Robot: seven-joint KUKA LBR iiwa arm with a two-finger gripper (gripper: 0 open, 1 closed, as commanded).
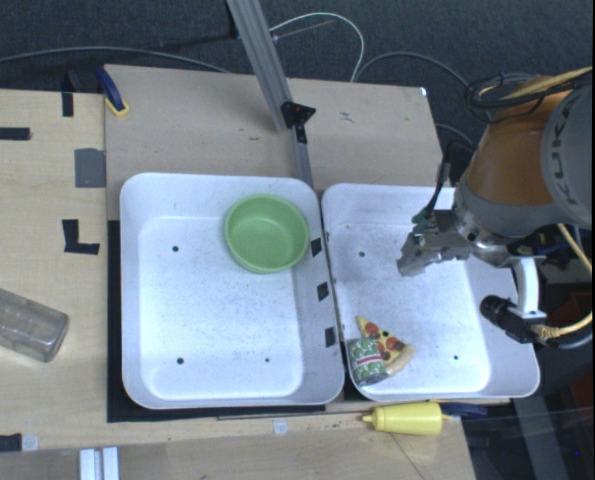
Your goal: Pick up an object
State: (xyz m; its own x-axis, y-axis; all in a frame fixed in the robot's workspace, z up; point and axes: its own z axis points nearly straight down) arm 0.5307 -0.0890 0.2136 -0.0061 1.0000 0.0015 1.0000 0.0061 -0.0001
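My tool (417,258) hangs over the right bin (477,368), can't tell its state, pizza slice toy (379,348) below-left, probably the target.

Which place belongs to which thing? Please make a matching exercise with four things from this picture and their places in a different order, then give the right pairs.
Things:
1. green bowl
2. pizza slice toy
3. yellow bottle
4. claw

Places:
A. on the bench, just in front of the right bin
B. in the left bin, near its back right corner
C. above the right bin, toward its back
D. in the right bin, at its front left corner

Pairs: 1-B, 2-D, 3-A, 4-C
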